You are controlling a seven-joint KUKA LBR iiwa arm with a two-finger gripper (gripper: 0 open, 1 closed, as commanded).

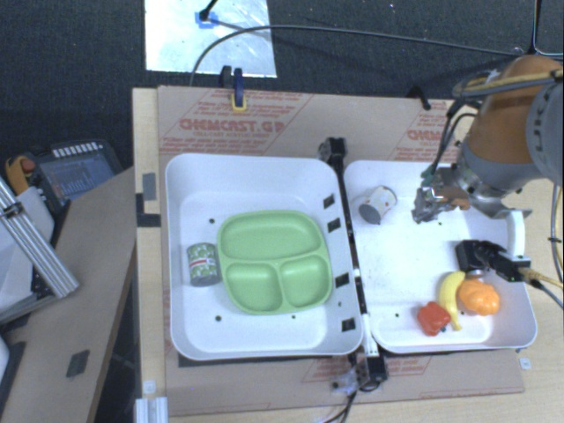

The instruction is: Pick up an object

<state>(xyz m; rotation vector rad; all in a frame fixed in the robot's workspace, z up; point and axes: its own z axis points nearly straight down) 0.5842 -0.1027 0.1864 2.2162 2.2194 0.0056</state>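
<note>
The left bin point(176, 263) and the right bin point(397, 263) look like smooth white moulded plastic with a soft sheen. The green divided plate point(264, 236) is matt plastic. The banana point(451, 293), orange fruit point(480, 300) and red fruit point(433, 318) look glossy. A brown, paper-like printed sheet point(291, 117) covers the surface. Beyond it a shiny, crinkled metallic sheet point(211, 25) lies on dark, rough carpet point(397, 7).

White left bin point(181, 201) and white right bin point(397, 263); pale green divided plate point(264, 236); can point(203, 263) with green-patterned label; grey cup point(377, 204); yellow banana point(451, 291); orange fruit point(481, 300); red fruit point(433, 318); tan board point(291, 122) with red lettering; grey arm point(548, 139) with orange band.
</note>
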